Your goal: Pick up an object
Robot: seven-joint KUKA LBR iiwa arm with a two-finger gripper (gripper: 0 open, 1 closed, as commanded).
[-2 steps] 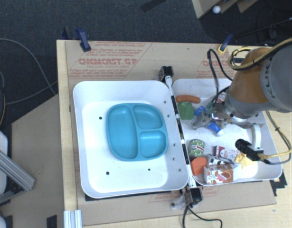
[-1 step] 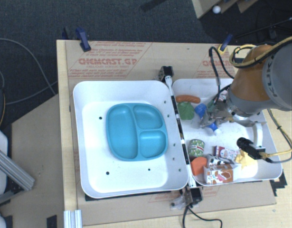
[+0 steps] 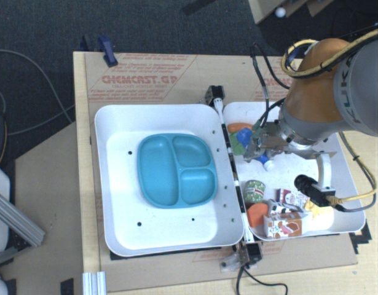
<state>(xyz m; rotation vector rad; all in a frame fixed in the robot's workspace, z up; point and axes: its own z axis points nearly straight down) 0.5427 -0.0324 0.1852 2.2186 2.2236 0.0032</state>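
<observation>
On the cardboard-topped bench, my gripper hangs over small blue and green plastic pieces; its grip I cannot tell. They look light, slippery; pinch across the narrow sides.

Arm reaches in from right, wrist bent down; tool low, prob. angled left.
</observation>
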